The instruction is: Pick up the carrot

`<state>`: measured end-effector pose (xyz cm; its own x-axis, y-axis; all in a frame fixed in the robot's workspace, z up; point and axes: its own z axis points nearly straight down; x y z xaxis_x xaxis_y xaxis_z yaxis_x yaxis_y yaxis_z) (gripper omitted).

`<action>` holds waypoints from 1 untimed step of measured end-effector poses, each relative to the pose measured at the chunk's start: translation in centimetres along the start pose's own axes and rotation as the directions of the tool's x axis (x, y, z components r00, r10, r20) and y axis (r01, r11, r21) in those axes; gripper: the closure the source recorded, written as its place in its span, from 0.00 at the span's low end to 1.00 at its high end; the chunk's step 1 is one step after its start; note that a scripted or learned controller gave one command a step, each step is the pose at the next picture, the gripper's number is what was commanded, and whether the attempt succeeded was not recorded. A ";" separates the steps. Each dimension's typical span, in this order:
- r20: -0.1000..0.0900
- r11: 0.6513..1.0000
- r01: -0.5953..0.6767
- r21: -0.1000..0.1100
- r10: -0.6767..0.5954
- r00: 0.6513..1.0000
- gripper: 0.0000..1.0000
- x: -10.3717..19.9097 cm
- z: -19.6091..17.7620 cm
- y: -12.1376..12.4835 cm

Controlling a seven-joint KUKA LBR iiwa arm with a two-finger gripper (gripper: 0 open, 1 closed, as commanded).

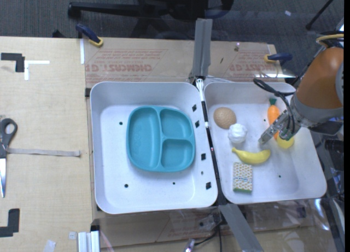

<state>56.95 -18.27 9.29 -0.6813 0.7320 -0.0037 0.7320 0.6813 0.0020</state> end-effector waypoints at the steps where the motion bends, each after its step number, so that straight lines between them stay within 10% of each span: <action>1: 0.000 0.998 -0.062 0.000 0.062 0.998 1.00 4.2 -6.8 5.0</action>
<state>57.74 -11.74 16.11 -0.6350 0.7725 -0.0033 0.7725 0.6350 0.0020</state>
